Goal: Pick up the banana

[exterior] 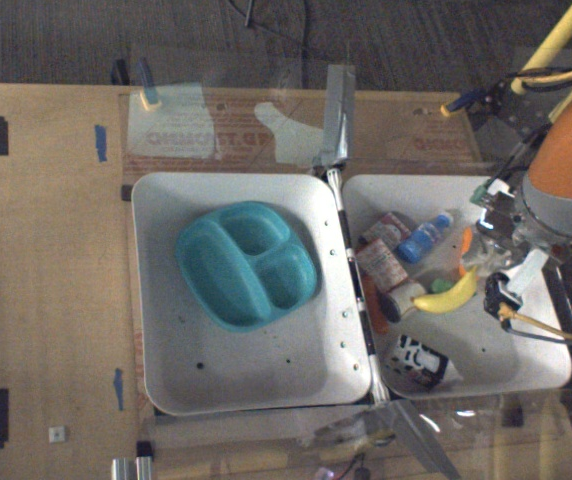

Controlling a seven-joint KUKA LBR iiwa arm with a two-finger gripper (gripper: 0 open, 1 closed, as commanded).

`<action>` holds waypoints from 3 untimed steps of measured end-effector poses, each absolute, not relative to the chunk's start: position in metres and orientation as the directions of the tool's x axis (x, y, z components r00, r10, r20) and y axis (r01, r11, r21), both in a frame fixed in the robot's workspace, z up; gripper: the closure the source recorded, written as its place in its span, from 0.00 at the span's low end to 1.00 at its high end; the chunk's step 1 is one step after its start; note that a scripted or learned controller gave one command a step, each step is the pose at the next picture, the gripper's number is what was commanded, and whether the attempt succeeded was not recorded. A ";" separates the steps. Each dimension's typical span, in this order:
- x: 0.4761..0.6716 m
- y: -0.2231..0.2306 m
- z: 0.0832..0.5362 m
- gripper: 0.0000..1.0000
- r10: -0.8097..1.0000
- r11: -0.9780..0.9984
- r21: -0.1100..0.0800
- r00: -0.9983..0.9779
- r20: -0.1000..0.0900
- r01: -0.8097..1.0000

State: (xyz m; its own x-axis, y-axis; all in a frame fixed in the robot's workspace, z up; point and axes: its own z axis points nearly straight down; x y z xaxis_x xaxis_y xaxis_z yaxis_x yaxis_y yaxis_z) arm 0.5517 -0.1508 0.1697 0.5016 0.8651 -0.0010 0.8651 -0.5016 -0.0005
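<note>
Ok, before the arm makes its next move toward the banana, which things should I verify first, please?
1. Banana in plain sight in the right bin: ok.
2. Nothing lying on top of the banana: ok.
3. Gripper over the same bin, near the banana's right end: ok.
4. Free space beside the banana: not ok, a white tube lies close at its left end.
5. Height of the gripper above the banana: cannot tell from this slanted view.
</note>
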 end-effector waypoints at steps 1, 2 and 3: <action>0.552 -0.150 0.179 1.00 0.867 -0.499 0.000 0.499 -0.002 0.867; 0.577 -0.091 0.213 1.00 0.766 -0.643 0.000 0.643 -0.001 0.766; 0.653 -0.075 0.196 1.00 0.602 -0.798 -0.001 0.798 -0.002 0.602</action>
State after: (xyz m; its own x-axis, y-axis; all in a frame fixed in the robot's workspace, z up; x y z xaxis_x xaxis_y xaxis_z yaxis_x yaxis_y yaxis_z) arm 0.6526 -0.0753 0.1964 0.7984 0.6021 -0.0019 0.6021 -0.7984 -0.0008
